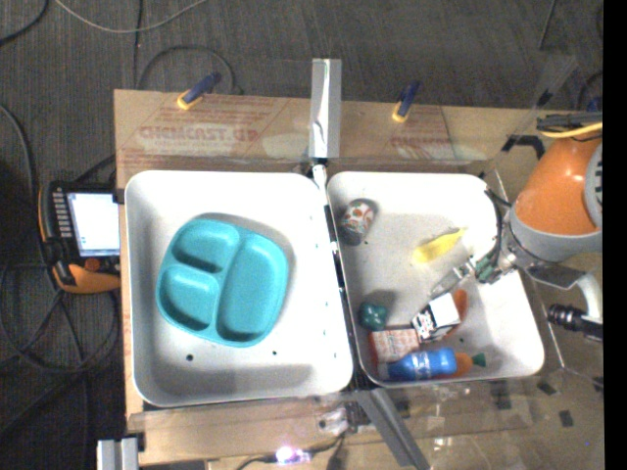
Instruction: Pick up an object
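Overhead, the gripper (pixel 453 284) hung in the right bin (pixel 509 355); whether it was clenched, I could not tell. At its 11 o'clock lay a yellow banana-like toy (pixel 436 246), at 6 o'clock a blue bottle (pixel 423 364).

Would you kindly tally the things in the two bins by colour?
Teal: 2, tray, small lump
Yellow: 1, banana
Blue: 1, bottle
Red: 1, packet
Grey: 1, ball
White: 1, box
Total: 7
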Tool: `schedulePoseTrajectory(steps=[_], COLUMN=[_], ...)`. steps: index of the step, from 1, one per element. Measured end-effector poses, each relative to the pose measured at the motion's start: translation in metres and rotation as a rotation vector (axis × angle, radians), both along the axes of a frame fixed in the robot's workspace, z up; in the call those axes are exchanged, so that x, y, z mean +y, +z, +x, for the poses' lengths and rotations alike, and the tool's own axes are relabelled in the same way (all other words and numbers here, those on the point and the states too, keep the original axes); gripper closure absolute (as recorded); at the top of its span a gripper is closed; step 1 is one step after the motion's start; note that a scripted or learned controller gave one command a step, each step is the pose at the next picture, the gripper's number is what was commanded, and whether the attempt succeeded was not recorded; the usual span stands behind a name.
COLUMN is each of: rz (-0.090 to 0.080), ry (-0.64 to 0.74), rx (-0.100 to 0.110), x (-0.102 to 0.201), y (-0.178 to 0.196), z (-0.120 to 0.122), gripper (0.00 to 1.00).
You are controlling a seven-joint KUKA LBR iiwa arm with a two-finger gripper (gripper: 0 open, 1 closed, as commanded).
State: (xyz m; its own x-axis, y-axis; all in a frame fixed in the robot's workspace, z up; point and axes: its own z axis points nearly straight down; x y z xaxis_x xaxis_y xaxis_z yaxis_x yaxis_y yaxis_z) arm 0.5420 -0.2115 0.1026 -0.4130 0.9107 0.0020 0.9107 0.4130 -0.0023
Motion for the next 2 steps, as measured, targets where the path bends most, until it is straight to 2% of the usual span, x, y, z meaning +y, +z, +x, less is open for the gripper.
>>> schedulePoseTrajectory(steps=[1, 2], rz=[-0.006, -0.005], ry=[-0.085, -0.214], rx=[-0.015, 0.004], x=[0.019, 0.032], y=[-0.012, -0.014], z=[0.062, 0.126], gripper=[0.0, 0.0])
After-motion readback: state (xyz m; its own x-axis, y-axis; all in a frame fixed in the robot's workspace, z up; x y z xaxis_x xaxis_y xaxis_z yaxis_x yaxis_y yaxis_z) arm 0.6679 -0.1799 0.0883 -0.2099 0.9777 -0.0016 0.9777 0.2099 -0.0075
